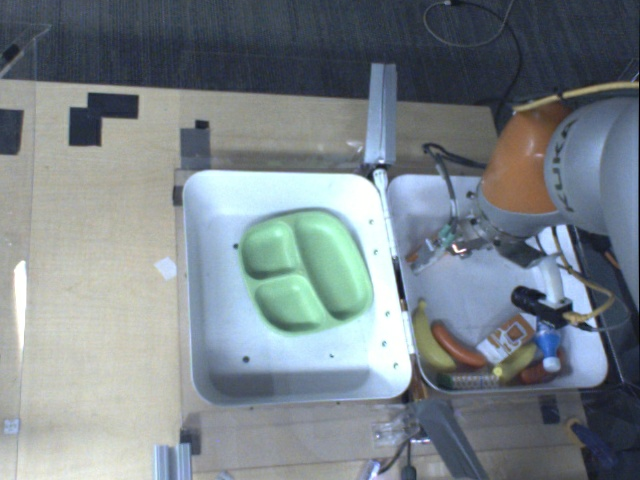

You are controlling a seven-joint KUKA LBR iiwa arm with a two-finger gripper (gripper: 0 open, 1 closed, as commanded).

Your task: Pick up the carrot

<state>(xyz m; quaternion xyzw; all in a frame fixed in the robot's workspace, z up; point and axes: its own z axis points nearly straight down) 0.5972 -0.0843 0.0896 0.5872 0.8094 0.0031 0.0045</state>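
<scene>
So, the arm [575, 163] comes in from the right and bends down over the right bin [425, 196], its orange band [520, 163] over the bin's far right corner. The jaws hang low at the bin's upper left, close to the wall shared with the left bin [200, 298]. They are well apart from the carrot [462, 350].

The wrist hardware around the jaws is a small, cluttered patch. Whether they are apart or together cannot be told, and nothing can be made out between them. The arm's grey body is cut off at the right edge.

The carrot lies along the right bin's near wall, just beside a banana [430, 334] on its left. To its right sit a small orange-and-white box [508, 336], a yellow piece [516, 359], a blue-capped item [547, 346] and something dark red [541, 372], crowded too tightly to identify. The left bin holds a green plate [305, 268] with three compartments, set near its middle. Both bins rest on the pale wooden desk [100, 268].
</scene>
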